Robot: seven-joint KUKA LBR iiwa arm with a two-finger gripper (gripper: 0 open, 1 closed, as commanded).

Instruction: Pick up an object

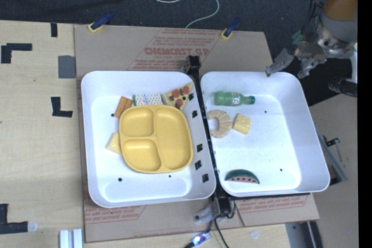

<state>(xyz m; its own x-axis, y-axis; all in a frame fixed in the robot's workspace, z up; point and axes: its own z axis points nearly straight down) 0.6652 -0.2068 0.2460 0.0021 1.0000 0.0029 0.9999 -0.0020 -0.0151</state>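
Note:
My gripper (289, 65) hangs above the far right corner of the right bin (290, 142), its two fingers spread open with nothing between them. In that bin lie a green bottle (233, 99), a beige ring-shaped piece (219, 123), a pale yellow cheese-like chunk (242, 123) and a watermelon slice (242, 177) near the front wall. The left bin (96, 142) holds a yellow divided plate (156, 137), with a pizza slice (180, 95), an orange stick (122, 106) and a pale yellow wedge (113, 142) around its edges.
Both bins rest on a cardboard sheet (168, 49) clipped at the back. A white cable (186, 0) loops over the dark floor behind. A black divider (200, 125) runs between the bins.

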